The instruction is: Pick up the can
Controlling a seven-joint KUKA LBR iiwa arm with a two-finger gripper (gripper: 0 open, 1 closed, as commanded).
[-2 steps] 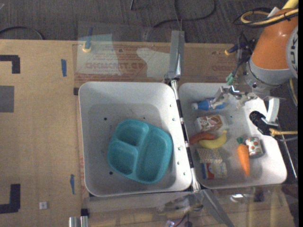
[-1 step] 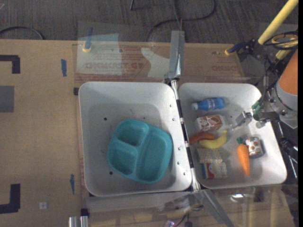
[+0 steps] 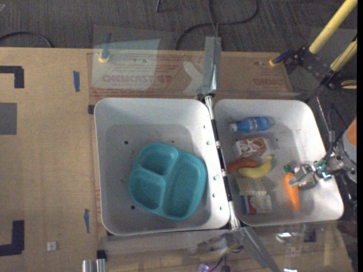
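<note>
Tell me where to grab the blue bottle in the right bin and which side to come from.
Grip the blue bottle mid-body, coming straight down from above. It lies on its side, long axis roughly left to right, white cap at the left, so the fingers should probably close across its narrow width, front to back.

The flattened cardboard sheet [image 3: 142,75] lying at twelve o'clock above the left bin carries a line of large reddish block letters, seen upside down and under a clear film; the word cannot be made out with certainty. The small cartons in the right bin bear printing too small to read
</note>
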